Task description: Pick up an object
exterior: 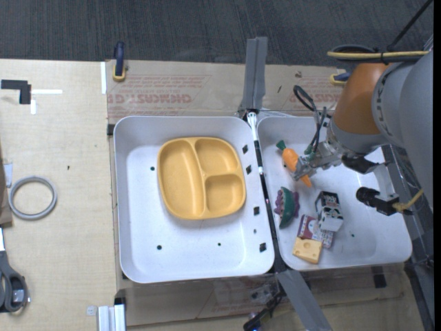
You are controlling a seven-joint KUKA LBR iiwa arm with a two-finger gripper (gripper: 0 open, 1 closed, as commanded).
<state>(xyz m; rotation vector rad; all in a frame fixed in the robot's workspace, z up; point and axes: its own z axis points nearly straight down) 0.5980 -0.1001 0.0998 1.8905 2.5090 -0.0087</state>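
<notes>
End effector (308,165) right beside toy carrot (292,158), right bin (372,243).

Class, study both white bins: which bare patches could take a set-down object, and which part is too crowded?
Left bin: bare floor rings the yellow divided plate, widest below it and along the left wall. Right bin: bare floor at the lower right. Crowded: the right bin's left side, with the carrot, gripper, purple toy, cheese wedge and black-and-white toy.

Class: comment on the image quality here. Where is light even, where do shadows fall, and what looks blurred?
Camera view: even, soft light on the left bin; faint shadow beside the yellow tray; the small items around the gripper look slightly soft; no strong glare.
</notes>
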